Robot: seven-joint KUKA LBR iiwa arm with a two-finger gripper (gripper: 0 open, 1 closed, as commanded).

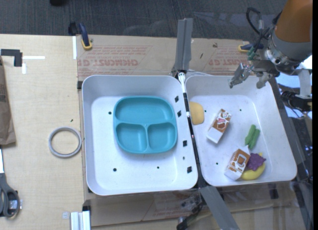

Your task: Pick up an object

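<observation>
The gripper (251, 76) hangs over the far rim of the right bin (278, 139), its two fingers spread apart with nothing between them; one fingertip (234, 81) points down toward the bin's back edge, the other sits just to its right. Above the fingers the wrist carries a tangle of cables, then the orange band (295, 10) and the grey body of the arm (293, 45), which enters from the upper right corner and tilts downward and leftward toward the bins.

Every loose object lies in the right bin, well apart from the gripper. A yellow rounded item (197, 113) rests against the bin's left wall. Near the middle lies a small white and orange carton (219, 125), tilted. To its right is a green pod-like piece (252, 136). Toward the near right corner a second carton (237, 163) lies touching a purple item (256, 161), which sits on a yellow banana-shaped piece (252, 173).

The left bin (94, 139) holds a blue divided plate (146, 124), sitting flat near its centre. On the bench to the left lies a roll of tape (65, 141).
</observation>
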